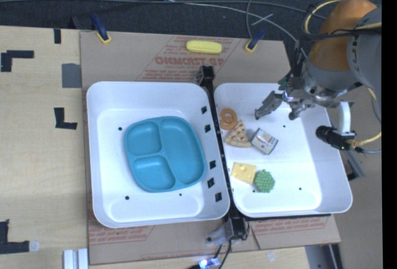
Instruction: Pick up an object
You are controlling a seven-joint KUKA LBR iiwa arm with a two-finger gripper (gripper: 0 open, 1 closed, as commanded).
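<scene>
The pincer (279, 108) hangs over the upper part of the right bin (322, 190), its two fingers spread apart with nothing between them, so it is released and holding no object. The nearest thing to it is the small grey-and-white box (263, 141), which lies just below and slightly left of the pincer, toward the near side of the bin; its long axis runs slantwise, from upper left to lower right. That down-and-left offset is what the coming move turns on, in my judgement: the pincer would need to shift that way and descend, with its fingers set across the box's short side. The right bin carries five loose things by my count: one box, one small brown ring (228, 118), one tan wedge (237, 136) touching the ring's lower side, one yellow block (244, 172), and one green knobbly piece (264, 181) just beside the block. What the wedge is made of is hard to tell at this size. The left bin (99, 100) holds one blue divided plate (186, 168). One yellow object (203, 46) lies on the table (37, 137), well apart from both bins.
</scene>
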